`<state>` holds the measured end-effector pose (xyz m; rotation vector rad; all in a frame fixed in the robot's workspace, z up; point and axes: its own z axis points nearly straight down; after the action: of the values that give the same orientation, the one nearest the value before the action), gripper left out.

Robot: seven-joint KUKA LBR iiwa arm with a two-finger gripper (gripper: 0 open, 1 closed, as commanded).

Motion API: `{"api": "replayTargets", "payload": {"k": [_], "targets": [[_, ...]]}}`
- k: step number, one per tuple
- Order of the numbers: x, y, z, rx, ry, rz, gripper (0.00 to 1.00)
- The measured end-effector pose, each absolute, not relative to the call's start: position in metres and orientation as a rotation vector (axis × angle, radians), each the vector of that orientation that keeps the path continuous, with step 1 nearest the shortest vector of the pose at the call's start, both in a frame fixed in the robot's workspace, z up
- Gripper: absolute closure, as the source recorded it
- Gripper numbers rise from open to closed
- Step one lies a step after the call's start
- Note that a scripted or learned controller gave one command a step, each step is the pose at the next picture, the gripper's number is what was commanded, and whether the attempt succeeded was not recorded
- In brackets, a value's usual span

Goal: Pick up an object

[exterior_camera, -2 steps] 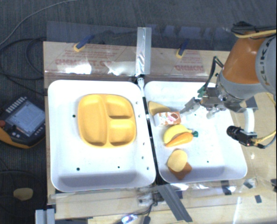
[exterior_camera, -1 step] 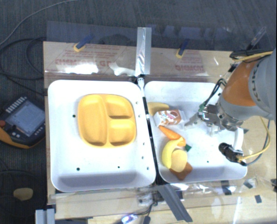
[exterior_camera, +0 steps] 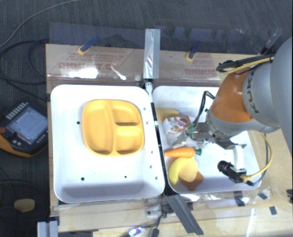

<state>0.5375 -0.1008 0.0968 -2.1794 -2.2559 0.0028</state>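
I see an orange carrot (exterior_camera: 179,152) with a green tip in the right bin (exterior_camera: 250,174), long axis left-right, tip pointing right. Yellow pear (exterior_camera: 183,170) just below it. End effector (exterior_camera: 199,134) sits just above the carrot; arm (exterior_camera: 240,100) comes in from right. Can't tell its opening.

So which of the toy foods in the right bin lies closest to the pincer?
The orange carrot, lying flat just below and left of the pincer. The yellow pear-shaped piece sits further down, toward the bin's near wall.

An orange carrot (exterior_camera: 179,152) lies flat beside a yellow pear (exterior_camera: 183,170).
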Motion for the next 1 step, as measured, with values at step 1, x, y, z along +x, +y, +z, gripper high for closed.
{"api": "replayTargets", "payload": {"k": [1], "targets": [[0.525,-0.0744,0.1813,-1.989,-2.428,0.002,0.0]]}}
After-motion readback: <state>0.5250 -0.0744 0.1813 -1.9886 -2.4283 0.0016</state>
